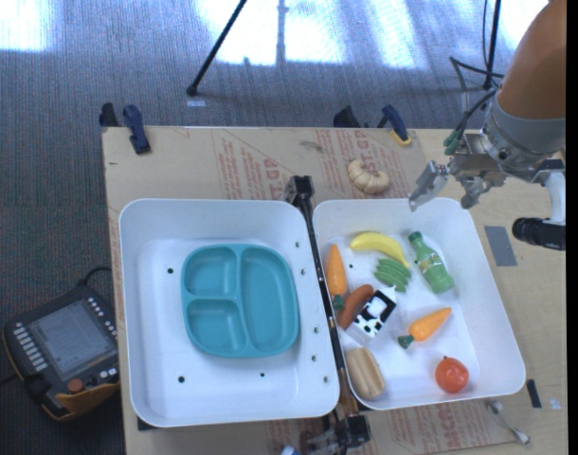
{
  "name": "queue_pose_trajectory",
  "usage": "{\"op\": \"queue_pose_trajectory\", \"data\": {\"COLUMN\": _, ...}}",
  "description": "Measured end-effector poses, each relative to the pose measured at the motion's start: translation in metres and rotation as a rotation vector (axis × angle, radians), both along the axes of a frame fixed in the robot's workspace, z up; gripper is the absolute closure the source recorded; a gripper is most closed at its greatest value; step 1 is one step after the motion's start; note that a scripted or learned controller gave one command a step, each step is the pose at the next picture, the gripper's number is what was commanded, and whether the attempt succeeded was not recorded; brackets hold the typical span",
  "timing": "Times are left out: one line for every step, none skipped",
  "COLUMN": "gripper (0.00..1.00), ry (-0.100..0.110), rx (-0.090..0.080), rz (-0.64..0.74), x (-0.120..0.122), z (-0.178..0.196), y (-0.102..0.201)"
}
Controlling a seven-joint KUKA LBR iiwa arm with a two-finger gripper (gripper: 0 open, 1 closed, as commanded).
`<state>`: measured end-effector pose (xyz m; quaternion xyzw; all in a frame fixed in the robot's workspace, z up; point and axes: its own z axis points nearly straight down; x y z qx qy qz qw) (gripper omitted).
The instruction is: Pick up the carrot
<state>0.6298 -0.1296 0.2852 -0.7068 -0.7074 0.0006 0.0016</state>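
Observation:
Two orange carrots with green tops lie in the right bin (478,254). One carrot (335,269) lies along the bin's left wall. The other carrot (428,326) lies slanted nearer the middle right. My gripper (450,188) hangs above the bin's far edge, up and to the right of both carrots and well apart from them. It is open, with nothing between its fingers.
Also in the right bin are a banana (377,244), a pea pod (393,273), a green bottle (431,263), a brown sausage (356,305), a cow-patterned carton (375,316), a bread roll (367,373) and a tomato (451,374). A teal divided plate (240,300) lies in the left bin. A garlic bulb (369,176) rests on the bench behind.

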Motion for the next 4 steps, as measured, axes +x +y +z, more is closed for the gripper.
{"op": "queue_pose_trajectory", "data": {"gripper": 0.00, "ry": 0.000, "rx": 0.001, "rz": 0.195, "x": -0.067, "z": -0.045, "y": -0.018}}
{"op": "queue_pose_trajectory", "data": {"gripper": 0.00, "ry": 0.003, "rx": 0.002, "rz": 0.075, "x": -0.130, "z": -0.172, "y": -0.023}}
{"op": "queue_pose_trajectory", "data": {"gripper": 1.00, "ry": 0.002, "rx": 0.003, "rz": 0.070, "x": -0.129, "z": -0.162, "y": -0.024}}
{"op": "queue_pose_trajectory", "data": {"gripper": 0.00, "ry": 0.002, "rx": 0.003, "rz": 0.070, "x": -0.129, "z": -0.162, "y": -0.024}}
